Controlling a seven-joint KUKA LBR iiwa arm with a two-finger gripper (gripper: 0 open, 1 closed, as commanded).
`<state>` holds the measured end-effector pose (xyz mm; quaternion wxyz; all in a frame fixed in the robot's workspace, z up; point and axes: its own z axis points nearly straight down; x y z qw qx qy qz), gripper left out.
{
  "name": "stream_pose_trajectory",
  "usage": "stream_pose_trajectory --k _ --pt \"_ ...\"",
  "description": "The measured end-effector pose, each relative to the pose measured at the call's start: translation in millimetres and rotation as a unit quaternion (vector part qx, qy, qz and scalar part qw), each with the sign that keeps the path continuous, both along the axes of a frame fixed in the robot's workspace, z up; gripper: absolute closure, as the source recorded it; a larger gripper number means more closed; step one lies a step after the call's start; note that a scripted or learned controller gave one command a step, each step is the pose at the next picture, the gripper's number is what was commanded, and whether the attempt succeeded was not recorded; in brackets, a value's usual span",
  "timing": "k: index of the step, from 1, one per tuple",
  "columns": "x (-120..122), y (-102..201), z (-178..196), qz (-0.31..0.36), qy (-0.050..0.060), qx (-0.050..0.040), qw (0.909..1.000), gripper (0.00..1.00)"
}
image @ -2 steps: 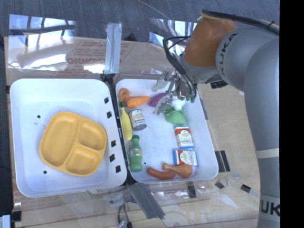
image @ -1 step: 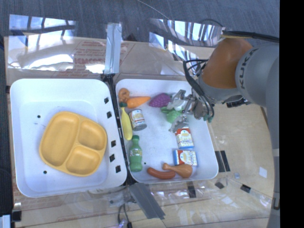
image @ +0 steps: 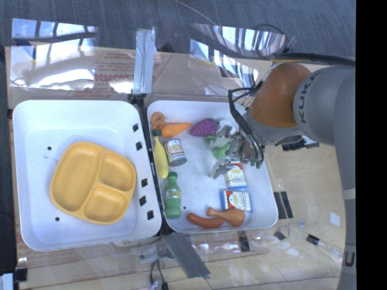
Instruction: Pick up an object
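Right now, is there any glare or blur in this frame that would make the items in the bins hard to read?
Camera view: strong glare on the reflective strips behind the bins; the right bin is evenly lit and its items read clearly, though the labels on the small cartons are too soft to read; the pincer is cluttered and slightly blurred; the yellow tray is sharp.

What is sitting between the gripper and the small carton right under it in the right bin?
Nothing visible. The gripper hangs right at the top edge of the small carton, with no other item between them. The green toy lies just behind the gripper.
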<state>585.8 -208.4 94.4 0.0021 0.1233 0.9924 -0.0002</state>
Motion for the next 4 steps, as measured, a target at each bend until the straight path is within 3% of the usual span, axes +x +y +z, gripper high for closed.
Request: stream_pose_trajectory --k 1,2,3,4 --pt "2 2 12 0.004 -0.002 -0.0007 1.0000 1.00" --pt "-27 56 133 -0.134 -0.002 0.0002 0.9910 1.00" --pt "1 55 104 -0.139 0.002 0.0003 0.9903 1.00" --pt "-104 73 134 -0.239 0.001 0.0010 0.9711 1.00"
